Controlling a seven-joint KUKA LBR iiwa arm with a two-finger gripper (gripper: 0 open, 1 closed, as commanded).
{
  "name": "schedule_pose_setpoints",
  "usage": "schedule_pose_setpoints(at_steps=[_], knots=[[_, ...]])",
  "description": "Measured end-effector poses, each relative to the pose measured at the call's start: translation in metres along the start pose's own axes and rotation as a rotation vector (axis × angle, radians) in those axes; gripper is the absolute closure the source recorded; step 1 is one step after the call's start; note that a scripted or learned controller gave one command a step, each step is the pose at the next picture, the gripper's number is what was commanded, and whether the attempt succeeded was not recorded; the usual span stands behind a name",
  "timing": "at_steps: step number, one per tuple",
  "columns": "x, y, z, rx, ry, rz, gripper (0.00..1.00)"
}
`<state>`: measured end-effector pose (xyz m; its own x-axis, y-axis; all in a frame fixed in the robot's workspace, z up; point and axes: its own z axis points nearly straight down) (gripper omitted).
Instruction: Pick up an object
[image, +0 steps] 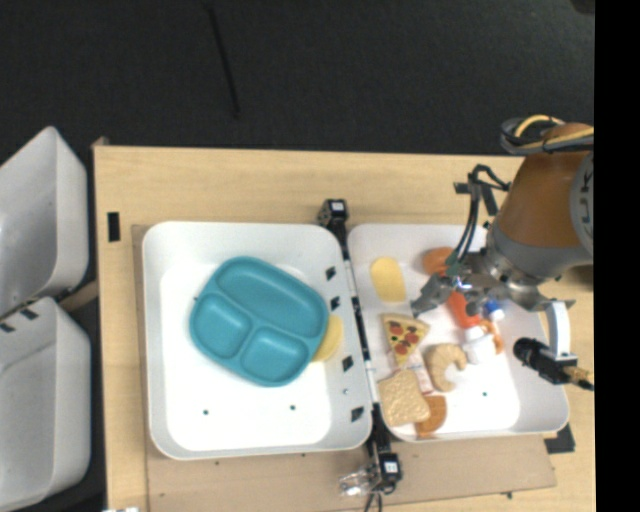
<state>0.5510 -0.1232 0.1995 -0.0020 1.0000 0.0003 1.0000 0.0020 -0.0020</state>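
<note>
I hang my gripper (470, 300) low over the right bin (500, 415), where the toy food is heaped, right above the orange-and-white piece (478, 322); how my gripper is set, I cannot tell.

Glossy white plastic bins (180, 420), smooth teal plastic tray (260, 320), pale matt wood bench (220, 180), rough-looking toast (403, 397)

A grey jointed robot arm (540, 255) wears a broad orange band (540, 195) above the wrist, with thin black cables (470, 215) looping alongside.
</note>
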Motion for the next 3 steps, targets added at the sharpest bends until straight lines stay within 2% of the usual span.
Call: schedule_pose_setpoints(at_steps=[2,3], knots=[[0.005,-0.007,0.103,0.003,-0.001,0.004,0.00],[0.004,-0.006,0.092,0.001,0.000,0.011,1.00]])
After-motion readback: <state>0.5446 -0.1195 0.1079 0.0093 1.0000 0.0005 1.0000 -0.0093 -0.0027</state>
